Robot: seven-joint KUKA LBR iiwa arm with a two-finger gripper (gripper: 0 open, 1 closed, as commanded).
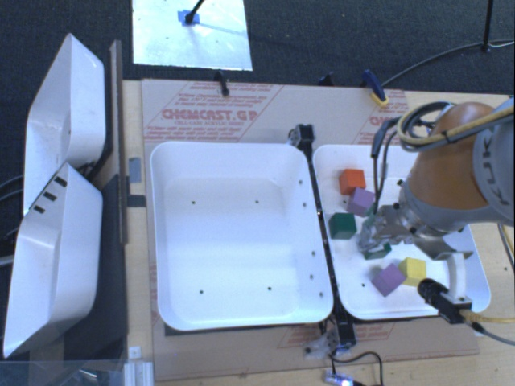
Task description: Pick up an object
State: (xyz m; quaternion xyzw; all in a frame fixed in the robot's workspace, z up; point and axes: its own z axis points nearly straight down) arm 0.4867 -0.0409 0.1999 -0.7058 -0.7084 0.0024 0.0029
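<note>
I'm looking at a robotics lab cell: white bins (241, 232) clamped on a cardboard-covered desk (209, 111), dark carpet floor (322, 22), loose cables (451, 55), spare tubs (56, 215) alongside, KUKA arm (451, 167) overhead.

Grey arm's two-finger gripper (375, 242) is down in the right white bin (475, 292) (blocks everywhere), right over a small dark green block (376, 252).

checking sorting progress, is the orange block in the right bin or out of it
In. The orange block sits on the floor of the right bin, near its far end, beside a purple block.
</note>
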